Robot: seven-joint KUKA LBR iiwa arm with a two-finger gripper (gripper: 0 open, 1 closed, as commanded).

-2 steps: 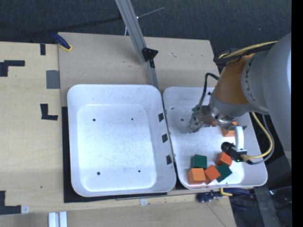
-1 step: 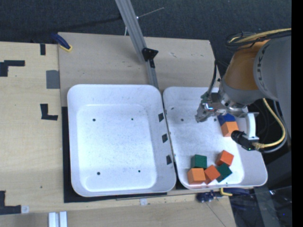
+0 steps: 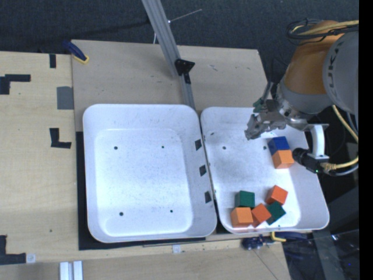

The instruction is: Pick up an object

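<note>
My gripper hangs over the upper part of the right bin, with nothing visible between its fingers. Just right of it lie a blue block and an orange block, touching each other. Near the bin's front edge sits a cluster: a green block, an orange block, another orange block, a third orange block and a dark green block.
The left bin stands beside the right one, sharing a middle rim. A slanted metal pole crosses the bench behind the bins. The grey arm with its orange band enters from the right.
</note>
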